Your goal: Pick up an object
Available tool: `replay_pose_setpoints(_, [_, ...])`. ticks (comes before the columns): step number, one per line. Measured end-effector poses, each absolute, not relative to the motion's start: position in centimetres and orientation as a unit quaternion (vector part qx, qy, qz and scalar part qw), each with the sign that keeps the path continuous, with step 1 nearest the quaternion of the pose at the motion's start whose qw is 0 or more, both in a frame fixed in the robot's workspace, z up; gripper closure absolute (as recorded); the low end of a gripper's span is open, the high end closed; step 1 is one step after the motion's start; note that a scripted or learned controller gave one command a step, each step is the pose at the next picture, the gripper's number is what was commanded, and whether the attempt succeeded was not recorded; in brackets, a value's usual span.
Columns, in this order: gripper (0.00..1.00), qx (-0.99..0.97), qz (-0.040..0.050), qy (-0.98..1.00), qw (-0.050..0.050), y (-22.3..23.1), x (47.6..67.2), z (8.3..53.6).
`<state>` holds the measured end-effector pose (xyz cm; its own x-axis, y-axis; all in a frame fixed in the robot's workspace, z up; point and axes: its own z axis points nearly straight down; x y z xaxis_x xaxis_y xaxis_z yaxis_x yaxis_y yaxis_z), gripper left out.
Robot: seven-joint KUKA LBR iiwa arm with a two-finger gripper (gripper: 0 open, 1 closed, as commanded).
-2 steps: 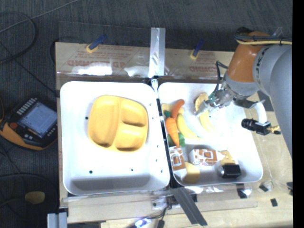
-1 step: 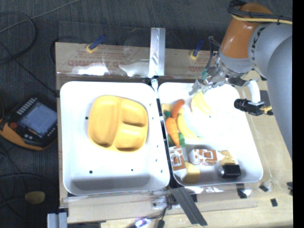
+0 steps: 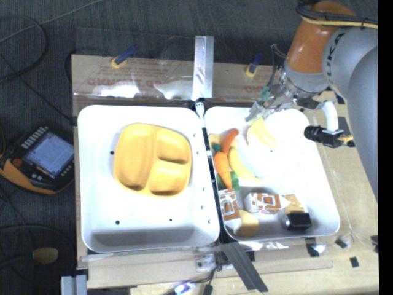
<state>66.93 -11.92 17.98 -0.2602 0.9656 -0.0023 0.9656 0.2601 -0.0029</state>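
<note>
Below the gripper (image 3: 261, 111), a pale yellow wedge (image 3: 263, 134) lies tilted.

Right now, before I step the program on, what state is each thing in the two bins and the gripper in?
Yellow three-compartment plastic tray: upright, lying in the left white bin.
Pale yellow wedge: under the gripper, right white bin.
Two orange carrots: lying by the divider.
Yellow banana: lying flat.
Black block: resting at the near edge.
</note>
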Motion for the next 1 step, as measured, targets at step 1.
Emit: replay_pose_setpoints(1, [1.0, 0.597, -0.0021, 0.802, 0.0, -10.22, 66.78, 13.59])
